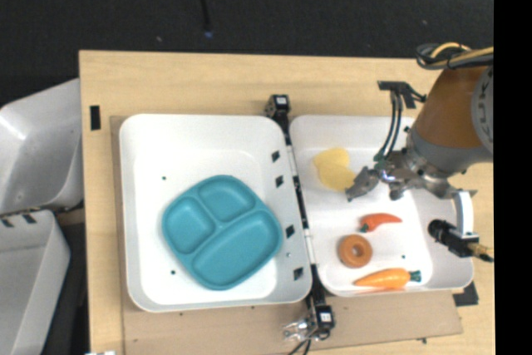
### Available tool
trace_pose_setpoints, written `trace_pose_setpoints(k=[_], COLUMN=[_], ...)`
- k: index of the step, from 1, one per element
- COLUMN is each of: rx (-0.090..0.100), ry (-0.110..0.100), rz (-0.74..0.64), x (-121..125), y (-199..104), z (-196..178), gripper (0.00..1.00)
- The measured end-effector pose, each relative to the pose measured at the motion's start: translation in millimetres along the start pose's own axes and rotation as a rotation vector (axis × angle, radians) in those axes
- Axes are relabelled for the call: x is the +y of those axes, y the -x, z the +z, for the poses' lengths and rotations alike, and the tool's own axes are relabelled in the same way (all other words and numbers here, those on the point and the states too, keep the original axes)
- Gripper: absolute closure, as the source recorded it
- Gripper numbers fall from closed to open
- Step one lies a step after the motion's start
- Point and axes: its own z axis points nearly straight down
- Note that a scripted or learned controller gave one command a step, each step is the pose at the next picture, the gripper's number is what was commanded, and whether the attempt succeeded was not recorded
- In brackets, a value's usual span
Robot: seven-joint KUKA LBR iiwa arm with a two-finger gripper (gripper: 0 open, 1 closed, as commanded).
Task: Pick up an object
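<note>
- Now hovering: two-finger gripper point(378, 183), spread open and holding nothing, just right of pale yellow rounded plastic lump point(333, 168).
- Could nudge lump aside, closing off-centre.

A light wooden bench point(191, 83) is seen from above. Two shallow white bins are set directly on it, side by side and touching along their inner edges: the left bin point(137, 204) and the right bin point(332, 283). Small black clips point(277, 105) are fixed at the seam.
</note>
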Motion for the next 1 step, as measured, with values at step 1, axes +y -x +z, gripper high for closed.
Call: trace_pose_setpoints(k=[1], rx=[0.001], ry=[-0.002], rz=[0.001], x=[-0.7], y=[0.8], z=[53.0], gripper=[0.00])
